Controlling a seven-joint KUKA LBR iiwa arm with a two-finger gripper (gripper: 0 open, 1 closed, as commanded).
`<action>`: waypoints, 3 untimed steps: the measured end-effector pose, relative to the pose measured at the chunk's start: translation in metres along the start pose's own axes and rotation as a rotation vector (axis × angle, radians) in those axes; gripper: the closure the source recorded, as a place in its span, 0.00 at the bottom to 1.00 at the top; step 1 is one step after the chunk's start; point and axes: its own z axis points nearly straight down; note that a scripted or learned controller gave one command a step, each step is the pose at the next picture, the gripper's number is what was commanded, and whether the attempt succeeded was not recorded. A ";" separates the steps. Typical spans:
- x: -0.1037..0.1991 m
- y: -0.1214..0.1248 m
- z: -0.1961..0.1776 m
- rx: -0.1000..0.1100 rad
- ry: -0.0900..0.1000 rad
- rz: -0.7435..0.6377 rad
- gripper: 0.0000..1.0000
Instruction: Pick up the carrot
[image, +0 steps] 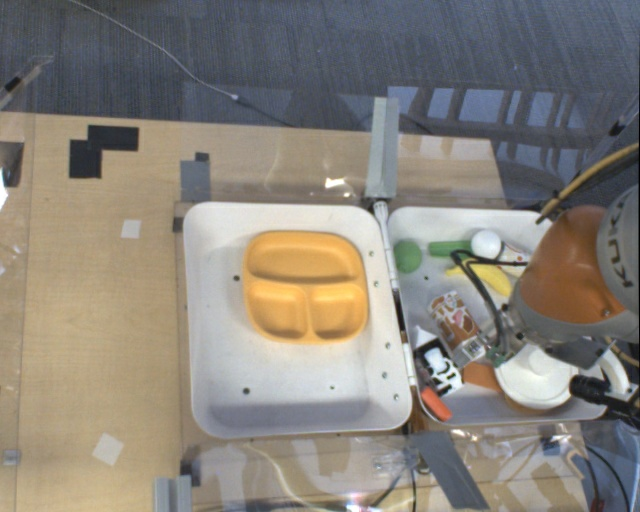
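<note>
Desk (90, 330) under both bins. Left bin (215, 300) carries yellow divided tray (305, 285), three compartments. Right bin (420, 225) crowded, my arm (570, 275) (grey, orange band) reaching in over its right half. My pincer (440, 368) low near bin's front left corner, black-and-white; cannot tell whether clenched or released. White bowl (535, 385) beside it, to right. Carrot (435, 405) lies just below pincer, against front wall. Green ball (407, 256), white ball (486, 243) toward back.
</note>
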 end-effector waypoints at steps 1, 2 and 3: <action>0.003 0.001 0.001 0.001 0.005 0.178 0.00; 0.004 0.001 0.001 0.002 0.005 0.249 0.00; 0.004 0.001 0.001 0.003 0.009 0.334 0.00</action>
